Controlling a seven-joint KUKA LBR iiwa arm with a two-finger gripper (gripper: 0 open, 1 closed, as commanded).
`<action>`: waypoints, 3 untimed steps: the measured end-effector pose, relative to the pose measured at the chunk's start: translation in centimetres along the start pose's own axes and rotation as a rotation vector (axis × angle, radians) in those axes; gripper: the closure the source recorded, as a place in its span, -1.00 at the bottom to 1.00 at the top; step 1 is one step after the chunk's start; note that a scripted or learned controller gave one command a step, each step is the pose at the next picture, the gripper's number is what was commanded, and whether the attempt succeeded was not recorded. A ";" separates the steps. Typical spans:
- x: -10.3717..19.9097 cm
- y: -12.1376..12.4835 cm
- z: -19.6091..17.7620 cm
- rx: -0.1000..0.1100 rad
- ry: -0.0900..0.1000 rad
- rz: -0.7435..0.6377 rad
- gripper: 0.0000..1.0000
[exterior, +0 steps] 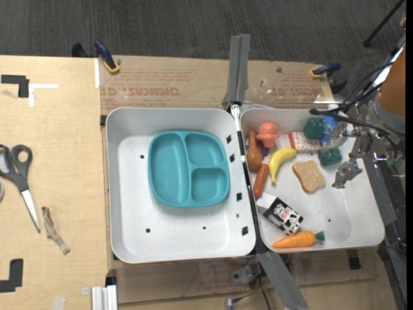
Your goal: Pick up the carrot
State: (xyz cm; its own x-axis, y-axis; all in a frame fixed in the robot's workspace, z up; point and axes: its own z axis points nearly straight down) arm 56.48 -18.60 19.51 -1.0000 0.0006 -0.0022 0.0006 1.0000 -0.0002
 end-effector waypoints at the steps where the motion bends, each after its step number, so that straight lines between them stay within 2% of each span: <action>1: -3.4 5.5 10.1 0.001 -0.005 0.105 -1.00; 2: -2.3 -0.3 10.1 0.001 -0.004 0.414 -1.00; 3: -6.3 -1.8 10.2 -0.017 0.044 0.763 -1.00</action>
State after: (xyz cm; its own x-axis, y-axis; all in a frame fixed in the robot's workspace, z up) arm 62.79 -20.41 9.33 -0.7214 0.6912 0.0440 0.6918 0.7221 0.0004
